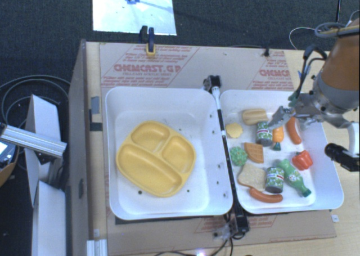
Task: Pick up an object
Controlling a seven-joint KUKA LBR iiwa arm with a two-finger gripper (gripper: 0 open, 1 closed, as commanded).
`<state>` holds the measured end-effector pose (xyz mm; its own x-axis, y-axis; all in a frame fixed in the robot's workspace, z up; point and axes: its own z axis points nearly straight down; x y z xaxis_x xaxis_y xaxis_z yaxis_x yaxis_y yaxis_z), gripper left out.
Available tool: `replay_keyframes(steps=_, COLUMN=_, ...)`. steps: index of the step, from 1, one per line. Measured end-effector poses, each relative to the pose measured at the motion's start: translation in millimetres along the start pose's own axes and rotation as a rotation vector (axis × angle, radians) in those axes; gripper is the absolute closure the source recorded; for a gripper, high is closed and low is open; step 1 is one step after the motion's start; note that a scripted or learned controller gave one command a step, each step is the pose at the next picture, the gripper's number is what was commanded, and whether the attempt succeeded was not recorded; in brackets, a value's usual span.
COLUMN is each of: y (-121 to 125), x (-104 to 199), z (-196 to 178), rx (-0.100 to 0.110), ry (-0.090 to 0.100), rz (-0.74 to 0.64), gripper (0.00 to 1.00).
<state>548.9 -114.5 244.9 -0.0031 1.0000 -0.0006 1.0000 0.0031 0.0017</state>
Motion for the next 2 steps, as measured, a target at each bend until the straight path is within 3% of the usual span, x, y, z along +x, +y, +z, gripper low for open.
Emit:
replay_keyframes(steps=1, y=19, x=6, z=73, rx=0.003, ry=0.001, rz=0.000, gripper=0.00)
replay_keyframes(steps=2, y=18, x=14, z=161, rx=0.000, ry=0.001, rz=0.002, gripper=0.00)
